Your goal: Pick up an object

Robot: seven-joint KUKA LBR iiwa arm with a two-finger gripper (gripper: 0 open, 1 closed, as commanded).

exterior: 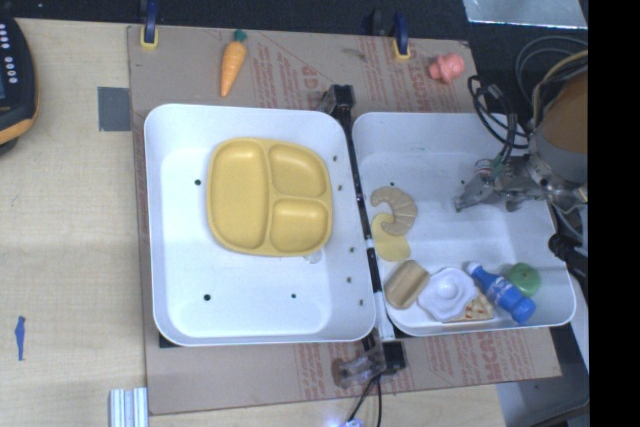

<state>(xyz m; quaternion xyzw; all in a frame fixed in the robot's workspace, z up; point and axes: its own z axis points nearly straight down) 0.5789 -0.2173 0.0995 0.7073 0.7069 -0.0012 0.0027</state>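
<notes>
My gripper hangs over the right side of the right bin, pointing left, with nothing visible in it. To its left, a tan croissant-shaped toy lies near the bin's left wall, with a pale yellow piece just below it. Along the bin's front edge sit a tan bread-like piece, a white lumpy object, a blue bottle and a green round thing. The gripper is well apart from all of them.
The left bin holds a yellow divided plate. On the board behind the bins lie a toy carrot and a pink object. Clamps stand at the board's far edge. Black cables loop beside the arm.
</notes>
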